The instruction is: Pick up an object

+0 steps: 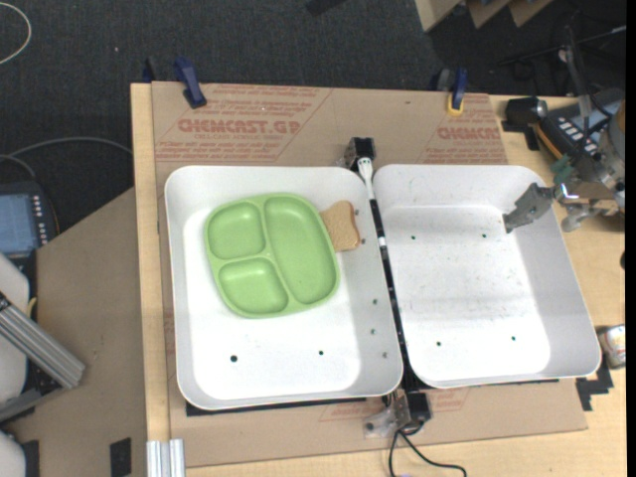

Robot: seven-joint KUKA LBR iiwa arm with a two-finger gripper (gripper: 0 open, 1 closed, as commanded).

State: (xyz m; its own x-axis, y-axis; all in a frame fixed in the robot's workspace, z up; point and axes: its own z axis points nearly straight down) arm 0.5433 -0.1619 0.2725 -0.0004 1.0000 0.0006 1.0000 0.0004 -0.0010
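Green plate (270, 256), tan block (342, 226) left bin; fingers (521, 209) well apart, right.

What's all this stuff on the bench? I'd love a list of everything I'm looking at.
White bins: 2, white, side by side on the bench; left bin, right bin.
Divided plate: 1, green, three compartments, in the left bin's upper half.
Brown piece: 1, tan, flat, maybe a sponge or toast, touching the plate's right edge.
Clamps: 2, blue at the board's far left, yellow and blue at its far right.
Brown board: 1, printed red lettering, under the bins.
Gripper: 1, grey, over the right bin's upper right corner.
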